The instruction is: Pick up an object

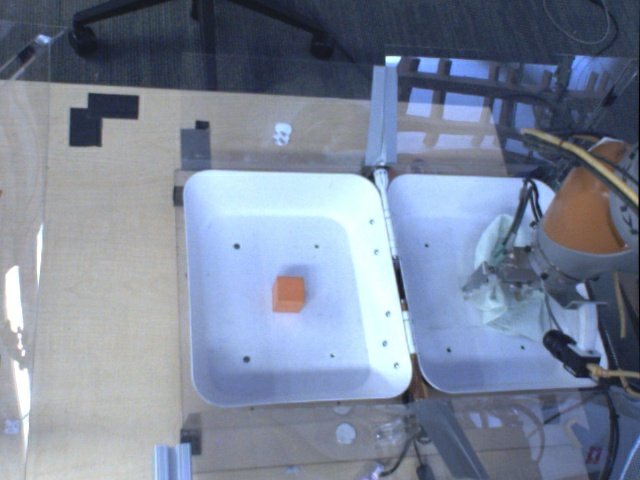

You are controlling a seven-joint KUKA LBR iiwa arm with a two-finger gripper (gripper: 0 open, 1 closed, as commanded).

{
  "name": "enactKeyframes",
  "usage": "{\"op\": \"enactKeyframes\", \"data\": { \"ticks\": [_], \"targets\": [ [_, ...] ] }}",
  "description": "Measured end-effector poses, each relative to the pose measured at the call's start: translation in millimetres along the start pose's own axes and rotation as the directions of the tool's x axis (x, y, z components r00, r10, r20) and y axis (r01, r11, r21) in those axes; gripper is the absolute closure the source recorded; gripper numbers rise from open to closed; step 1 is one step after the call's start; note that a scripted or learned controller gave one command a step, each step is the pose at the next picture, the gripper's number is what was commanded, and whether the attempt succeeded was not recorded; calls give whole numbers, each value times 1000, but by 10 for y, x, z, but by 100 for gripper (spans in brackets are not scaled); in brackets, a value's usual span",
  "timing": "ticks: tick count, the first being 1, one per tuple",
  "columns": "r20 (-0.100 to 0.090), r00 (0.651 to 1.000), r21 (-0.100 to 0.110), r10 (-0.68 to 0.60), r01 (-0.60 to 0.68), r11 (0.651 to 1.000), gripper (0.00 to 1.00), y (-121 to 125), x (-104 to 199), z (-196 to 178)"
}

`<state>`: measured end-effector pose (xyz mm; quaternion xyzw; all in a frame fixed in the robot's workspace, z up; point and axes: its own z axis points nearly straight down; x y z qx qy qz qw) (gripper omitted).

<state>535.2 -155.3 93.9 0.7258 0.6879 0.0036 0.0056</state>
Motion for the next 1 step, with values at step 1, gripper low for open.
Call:
{"op": "enactKeyframes", "data": {
  "ticks": [1],
  "targets": [
    [2,1000,-4,0,0,1000,100,17,-2,-113]
  ]
}}
